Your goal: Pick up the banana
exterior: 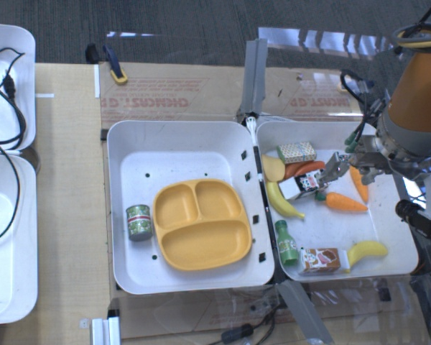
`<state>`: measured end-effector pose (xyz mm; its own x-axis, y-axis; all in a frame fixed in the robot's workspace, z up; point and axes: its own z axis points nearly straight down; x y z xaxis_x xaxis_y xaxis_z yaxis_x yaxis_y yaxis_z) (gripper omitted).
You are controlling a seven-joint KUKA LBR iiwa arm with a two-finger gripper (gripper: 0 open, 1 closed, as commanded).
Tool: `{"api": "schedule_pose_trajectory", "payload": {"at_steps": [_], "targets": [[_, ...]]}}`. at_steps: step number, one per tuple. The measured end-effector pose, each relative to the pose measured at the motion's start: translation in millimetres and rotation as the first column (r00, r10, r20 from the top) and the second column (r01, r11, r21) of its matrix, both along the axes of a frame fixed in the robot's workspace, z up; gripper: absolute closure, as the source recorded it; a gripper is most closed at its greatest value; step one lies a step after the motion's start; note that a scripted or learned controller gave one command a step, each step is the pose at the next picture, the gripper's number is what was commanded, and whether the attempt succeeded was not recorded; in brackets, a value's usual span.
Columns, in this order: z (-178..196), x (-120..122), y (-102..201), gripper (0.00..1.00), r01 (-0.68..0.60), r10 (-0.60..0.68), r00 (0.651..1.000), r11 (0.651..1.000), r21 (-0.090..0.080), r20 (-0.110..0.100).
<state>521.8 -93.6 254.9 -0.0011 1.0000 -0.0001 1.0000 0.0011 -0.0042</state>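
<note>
End effector (335, 168), grip state unclear, should drop squarely over the banana (282, 202) at its eight o'clock.

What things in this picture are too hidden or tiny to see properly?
- Gripper: blurred in the camera view, so its fingers cannot be judged.
- Carton and can: labels too small to read.
- Banana: upper end tucked against neighbouring items.
- Arm: cut off by the right edge.

Glossy white plastic bins (122, 192), matt yellow plastic plate (201, 225), pale wood bench (65, 192)
</note>
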Motion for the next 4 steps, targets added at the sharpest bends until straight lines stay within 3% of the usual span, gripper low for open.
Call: {"api": "schedule_pose_trajectory", "payload": {"at_steps": [1, 2, 3, 4], "targets": [[-100.4, -44.8, -39.4, 0.0, 0.043, -0.043, 0.999, 0.999, 0.001, 0.001], [-134.2, -44.6, -121.5, 0.0, -0.027, 0.027, 1.0, 1.0, 0.002, 0.002], [-111.2, -44.1, -60.3, 0.0, -0.017, 0.017, 1.0, 1.0, 0.001, 0.002], [-148.4, -45.2, -107.4, 0.0, -0.047, 0.047, 0.999, 0.999, 0.001, 0.001]]}}
